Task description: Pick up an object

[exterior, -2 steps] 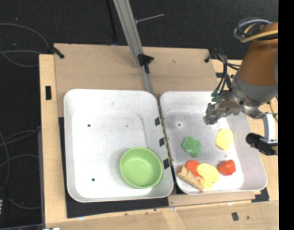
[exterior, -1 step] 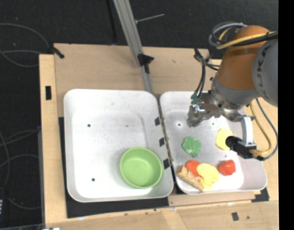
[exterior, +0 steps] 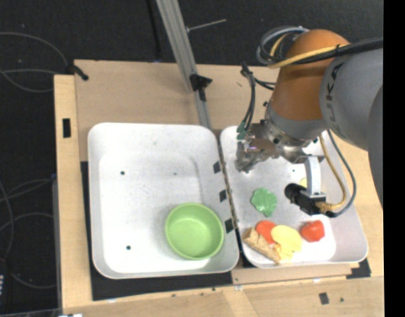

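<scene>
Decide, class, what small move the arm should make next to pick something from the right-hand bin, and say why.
Probably shift the gripper toward the near side of the right bin and lower it over the green leafy piece. That piece lies apart from the clustered orange, yellow and red items, nearest the gripper, so it looks easiest.

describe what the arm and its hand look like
The arm is a thick, rounded grey body with a glossy orange band above the wrist. Black and pale cables loop over its top and another runs down its side. The hand is a small dark metal unit under a silver wrist.
</scene>
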Controlling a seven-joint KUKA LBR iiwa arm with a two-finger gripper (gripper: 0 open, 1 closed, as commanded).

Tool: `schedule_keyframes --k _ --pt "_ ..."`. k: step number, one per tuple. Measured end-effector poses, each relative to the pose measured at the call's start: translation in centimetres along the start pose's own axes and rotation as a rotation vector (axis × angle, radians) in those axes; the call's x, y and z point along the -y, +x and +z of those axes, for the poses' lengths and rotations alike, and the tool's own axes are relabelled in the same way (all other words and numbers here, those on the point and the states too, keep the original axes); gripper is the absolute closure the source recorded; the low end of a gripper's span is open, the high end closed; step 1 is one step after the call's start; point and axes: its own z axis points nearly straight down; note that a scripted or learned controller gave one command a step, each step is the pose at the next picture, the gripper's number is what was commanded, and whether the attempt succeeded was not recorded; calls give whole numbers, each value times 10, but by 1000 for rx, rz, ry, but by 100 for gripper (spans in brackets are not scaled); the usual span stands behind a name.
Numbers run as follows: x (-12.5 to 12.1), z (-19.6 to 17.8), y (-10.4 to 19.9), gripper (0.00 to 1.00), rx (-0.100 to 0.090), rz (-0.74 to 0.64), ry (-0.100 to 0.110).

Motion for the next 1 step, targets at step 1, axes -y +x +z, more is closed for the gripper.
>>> schedule_keyframes --k 1 --pt "-4 0 61 100 0 -1 0"
